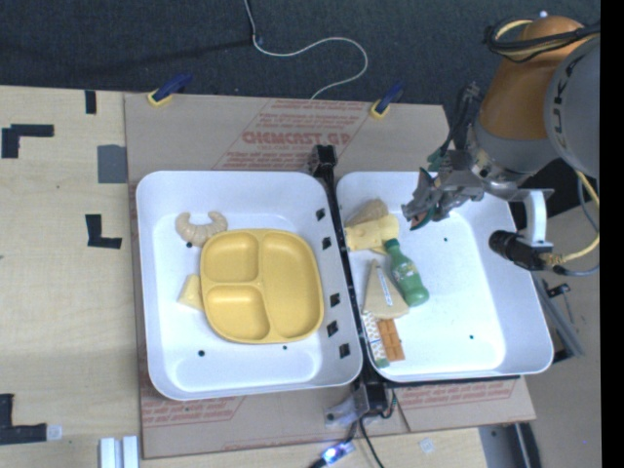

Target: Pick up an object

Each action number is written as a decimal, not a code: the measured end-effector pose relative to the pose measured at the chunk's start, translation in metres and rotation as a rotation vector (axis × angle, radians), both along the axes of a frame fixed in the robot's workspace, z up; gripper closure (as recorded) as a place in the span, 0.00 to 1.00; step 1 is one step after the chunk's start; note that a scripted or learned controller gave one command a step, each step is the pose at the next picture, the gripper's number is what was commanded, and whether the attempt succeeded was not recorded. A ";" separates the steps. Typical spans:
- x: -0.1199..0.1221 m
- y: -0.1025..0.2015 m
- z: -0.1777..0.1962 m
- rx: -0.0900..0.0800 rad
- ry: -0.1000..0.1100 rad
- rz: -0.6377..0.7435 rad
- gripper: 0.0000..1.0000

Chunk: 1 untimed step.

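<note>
My gripper (421,213) hangs over the upper middle of the right bin (487,349), just right of a pale yellow block (371,232). Nothing shows between its fingers. A green bottle (405,273) lies below the block, slanting down to the right. A tan wedge (382,295) and an orange-brown bar (387,339) lie along the bin's left wall. A beige lump (369,211) sits above the yellow block.
The left bin (161,291) holds a yellow divided plate (261,286), a tan curved piece (200,226) at its upper left and a yellow wedge (190,291) at its left side. A black divider (336,252) runs between the bins.
</note>
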<state>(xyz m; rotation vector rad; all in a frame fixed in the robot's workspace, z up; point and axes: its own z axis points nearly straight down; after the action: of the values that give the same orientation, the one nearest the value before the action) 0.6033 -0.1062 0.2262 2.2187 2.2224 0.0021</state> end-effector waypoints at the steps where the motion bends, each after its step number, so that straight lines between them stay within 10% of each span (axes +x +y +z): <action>1: 0.021 0.060 0.004 0.001 0.002 0.006 1.00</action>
<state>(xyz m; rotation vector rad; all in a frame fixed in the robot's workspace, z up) 0.6242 -0.0462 0.2306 2.2139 2.2304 0.0016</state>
